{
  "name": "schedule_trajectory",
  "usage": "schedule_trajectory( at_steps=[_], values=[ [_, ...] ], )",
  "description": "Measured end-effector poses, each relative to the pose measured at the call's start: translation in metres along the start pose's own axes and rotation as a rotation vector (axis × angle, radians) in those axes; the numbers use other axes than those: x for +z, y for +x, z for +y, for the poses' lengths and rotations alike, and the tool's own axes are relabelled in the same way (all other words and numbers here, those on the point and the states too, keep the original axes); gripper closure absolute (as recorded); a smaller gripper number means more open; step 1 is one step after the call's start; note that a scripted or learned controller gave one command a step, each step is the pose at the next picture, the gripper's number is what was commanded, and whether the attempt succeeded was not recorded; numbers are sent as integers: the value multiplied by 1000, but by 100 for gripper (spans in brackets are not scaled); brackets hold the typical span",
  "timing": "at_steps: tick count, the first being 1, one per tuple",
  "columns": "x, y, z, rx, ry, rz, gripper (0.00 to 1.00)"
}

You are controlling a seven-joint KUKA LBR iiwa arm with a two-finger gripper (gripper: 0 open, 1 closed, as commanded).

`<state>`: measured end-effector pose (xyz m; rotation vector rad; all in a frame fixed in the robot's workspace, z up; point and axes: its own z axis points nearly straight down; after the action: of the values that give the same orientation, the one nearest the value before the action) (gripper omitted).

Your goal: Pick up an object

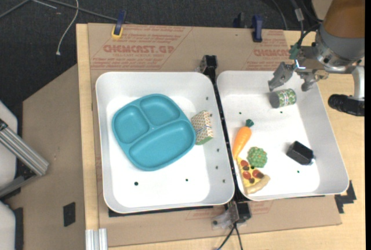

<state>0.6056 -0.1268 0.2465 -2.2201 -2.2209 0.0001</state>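
My gripper (294,80) hangs over the far part of the right bin (330,144), its two fingers (280,76) spread apart and open with nothing between them. Just in front of the fingers lies a small grey-green can (283,98) on its side on the bin floor. Nearer the front of the same bin lie an orange carrot (242,138), a green broccoli piece (257,157), a pizza slice (253,179) and a black block (299,152).
The left bin (116,185) holds a blue divided plate (153,130) and a small patterned box (202,126) by its right wall. Clamps (119,24) hold the cardboard underlay at the back.
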Motion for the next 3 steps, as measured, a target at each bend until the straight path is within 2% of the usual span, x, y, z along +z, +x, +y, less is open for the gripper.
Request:
schedule_trajectory(
  at_steps=[1,3],
  values=[
    [52,6,-9,0,5,1,0],
    [148,18,-1,0,4,1,0]
  ],
)
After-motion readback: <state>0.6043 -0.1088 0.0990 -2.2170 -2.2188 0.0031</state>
